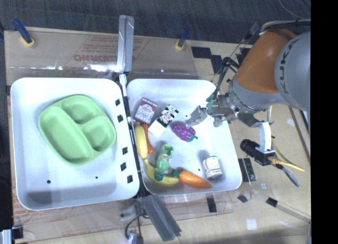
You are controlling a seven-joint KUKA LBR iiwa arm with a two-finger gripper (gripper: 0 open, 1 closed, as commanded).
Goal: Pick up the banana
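Observation:
A curved yellow banana (160, 177) lies at the front of the right bin (227, 132), partly under a green bottle (163, 159) and touching a carrot (194, 179). A second long yellow piece (141, 139) lies along the bin's left wall. My gripper (197, 116) hangs over the bin's middle right, just above and right of a purple bunch of grapes (184, 131). It is well apart from the banana, and nothing shows between its fingers.
A red packet (145, 111), a black-and-white toy (168, 115) and a white card (157, 129) lie at the back of the right bin. A small can (212, 167) stands at its front right. The left bin (31, 185) holds a green divided plate (78, 127).

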